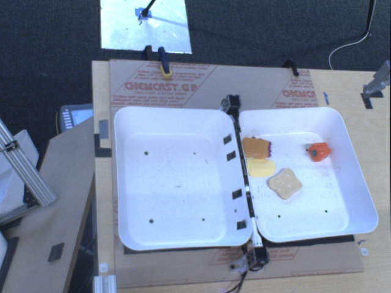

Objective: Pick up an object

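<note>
At the right edge of the view you see a grey part of the gripper (377, 84), outside the right bin (342, 127) and beyond its far right corner; you cannot tell if it is spread or closed, and nothing is seen in it. All the pieces lie inside the right bin, well apart from the gripper. The nearest one is the small red-orange object (317, 151), alone in the far right part of the bin floor. The beige toast-shaped piece (285, 183) lies near the middle of this bin. Just beside it is the flat yellow piece (261, 168), and the orange-brown block (256, 147) touches that one, close to the bin's left wall.
</note>
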`<action>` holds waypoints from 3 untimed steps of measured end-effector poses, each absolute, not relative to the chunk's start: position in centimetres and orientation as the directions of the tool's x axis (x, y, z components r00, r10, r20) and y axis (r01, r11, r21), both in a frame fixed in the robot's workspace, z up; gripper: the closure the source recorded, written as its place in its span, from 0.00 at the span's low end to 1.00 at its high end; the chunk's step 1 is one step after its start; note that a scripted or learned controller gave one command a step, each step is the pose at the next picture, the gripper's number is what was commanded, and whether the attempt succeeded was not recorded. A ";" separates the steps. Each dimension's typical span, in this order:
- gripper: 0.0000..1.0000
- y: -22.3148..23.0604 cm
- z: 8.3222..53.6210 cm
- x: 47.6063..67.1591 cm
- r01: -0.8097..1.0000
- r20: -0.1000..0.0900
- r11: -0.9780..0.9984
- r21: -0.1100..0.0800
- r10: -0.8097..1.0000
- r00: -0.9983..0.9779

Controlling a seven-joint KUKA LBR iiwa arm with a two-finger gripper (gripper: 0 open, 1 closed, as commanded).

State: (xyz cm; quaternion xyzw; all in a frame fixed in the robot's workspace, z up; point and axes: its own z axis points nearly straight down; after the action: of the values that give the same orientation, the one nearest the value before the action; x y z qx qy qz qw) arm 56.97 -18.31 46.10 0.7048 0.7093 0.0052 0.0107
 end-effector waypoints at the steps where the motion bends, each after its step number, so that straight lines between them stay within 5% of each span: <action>1: 1.00 -18.3 46.2 56.9 1.000 -0.004 0.010 0.009 1.000 -0.010; 2: 1.00 -9.0 45.7 60.4 1.000 0.001 0.012 0.005 1.000 -0.012; 3: 1.00 3.0 44.7 56.2 1.000 0.004 0.017 0.000 1.000 -0.017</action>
State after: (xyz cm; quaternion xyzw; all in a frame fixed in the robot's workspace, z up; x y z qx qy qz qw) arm 56.17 2.95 44.72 0.7011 0.7131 0.0014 -0.0015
